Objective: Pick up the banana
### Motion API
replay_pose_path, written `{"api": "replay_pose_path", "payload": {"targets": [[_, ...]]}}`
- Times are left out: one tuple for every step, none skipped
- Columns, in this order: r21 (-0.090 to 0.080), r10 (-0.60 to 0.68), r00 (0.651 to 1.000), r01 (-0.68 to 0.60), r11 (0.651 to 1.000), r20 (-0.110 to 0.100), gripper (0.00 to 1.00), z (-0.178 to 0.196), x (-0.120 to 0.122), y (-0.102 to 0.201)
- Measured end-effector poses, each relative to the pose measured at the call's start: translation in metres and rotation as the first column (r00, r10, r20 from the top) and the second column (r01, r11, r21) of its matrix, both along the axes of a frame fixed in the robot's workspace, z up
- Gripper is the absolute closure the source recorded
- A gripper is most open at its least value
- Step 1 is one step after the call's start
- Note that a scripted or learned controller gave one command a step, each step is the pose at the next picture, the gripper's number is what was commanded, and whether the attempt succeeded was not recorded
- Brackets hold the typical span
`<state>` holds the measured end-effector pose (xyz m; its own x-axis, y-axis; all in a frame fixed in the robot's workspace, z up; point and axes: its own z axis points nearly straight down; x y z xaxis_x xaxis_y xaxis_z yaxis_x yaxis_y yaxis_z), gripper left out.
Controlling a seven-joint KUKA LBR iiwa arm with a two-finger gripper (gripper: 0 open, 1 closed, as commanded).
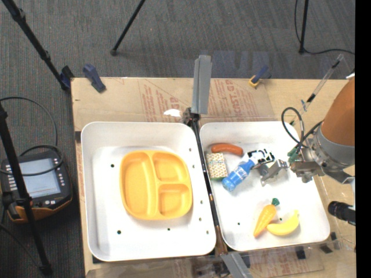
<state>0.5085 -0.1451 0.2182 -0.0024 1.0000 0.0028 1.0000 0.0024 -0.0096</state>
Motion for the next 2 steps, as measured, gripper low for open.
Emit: {"api": "replay_pose_path", "payload": {"targets": [[0.002, 0.105, 0.994, -0.105, 0.994, 0.002, 0.0, -0.082, -0.033, -0.047], [0.015, 0.1, 0.995, -0.1, 0.995, 0.001, 0.0, -0.135, -0.031, -0.059]]}}
